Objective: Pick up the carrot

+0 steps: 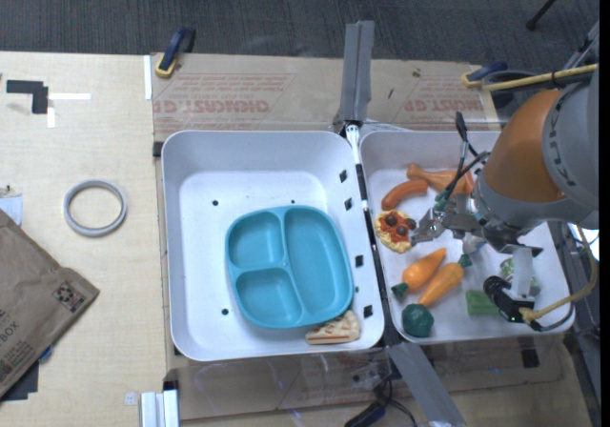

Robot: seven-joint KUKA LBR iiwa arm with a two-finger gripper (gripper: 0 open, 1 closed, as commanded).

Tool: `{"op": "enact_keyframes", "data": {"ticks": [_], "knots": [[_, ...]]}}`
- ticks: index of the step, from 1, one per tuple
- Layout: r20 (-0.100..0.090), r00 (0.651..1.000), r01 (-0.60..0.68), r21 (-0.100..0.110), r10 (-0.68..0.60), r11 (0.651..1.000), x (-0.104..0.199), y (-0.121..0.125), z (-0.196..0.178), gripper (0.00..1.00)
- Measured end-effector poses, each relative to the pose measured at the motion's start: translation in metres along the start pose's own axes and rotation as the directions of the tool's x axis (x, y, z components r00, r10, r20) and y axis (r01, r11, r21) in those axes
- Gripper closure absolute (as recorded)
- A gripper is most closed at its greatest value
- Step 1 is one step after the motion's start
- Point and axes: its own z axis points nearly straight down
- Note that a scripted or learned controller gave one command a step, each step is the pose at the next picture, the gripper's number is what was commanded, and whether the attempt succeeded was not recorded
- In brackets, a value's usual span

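Note:
Two orange carrots lie side by side in the right bin [543, 325]: one carrot [423, 269] with its green top toward the lower left, and a second carrot [441, 285] just right of it. My gripper [450, 234] hangs just above and slightly right of them, open, with nothing between its fingers. The grey arm with its orange band [529, 153] reaches in from the right and hides part of the bin behind it.
The right bin also holds two orange sausages [419, 185], a small pizza slice [395, 229], a dark green vegetable [416, 320] and a green piece [479, 302]. The left bin [191, 225] holds a blue divided plate [288, 266] and a toast slice [334, 330]. A tape ring [95, 207] lies far left.

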Motion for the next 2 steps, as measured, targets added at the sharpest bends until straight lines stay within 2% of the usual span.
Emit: {"op": "enact_keyframes", "data": {"ticks": [1,2], "knots": [[-0.010,0.967,0.253,0.024,-0.253,0.967,-0.0008,-0.0277,0.0185,0.00],[-0.008,0.968,0.249,0.020,-0.249,0.968,-0.0019,-0.0261,0.0092,1.00]]}}
